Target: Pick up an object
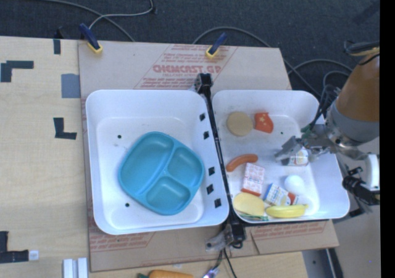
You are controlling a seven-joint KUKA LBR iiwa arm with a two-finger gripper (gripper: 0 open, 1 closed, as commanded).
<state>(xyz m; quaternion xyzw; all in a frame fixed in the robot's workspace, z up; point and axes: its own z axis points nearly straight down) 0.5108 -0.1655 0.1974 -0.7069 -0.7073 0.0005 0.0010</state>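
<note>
My gripper hangs low over the right side of the right bin, reaching in from the right under the grey arm with its orange band. A small white and yellowish item lies right at the gripper's tip; whether it is held cannot be told. Below it rests a white egg. Further left lie an orange sausage, a pink and white packet, a tan round bun and a red piece. Along the front are a blue and white carton, a yellow wedge and a banana.
The left bin holds a blue divided plate. A black divider with clips separates the bins. Both sit on cardboard held by yellow and blue clamps. Cables run across the dark floor behind.
</note>
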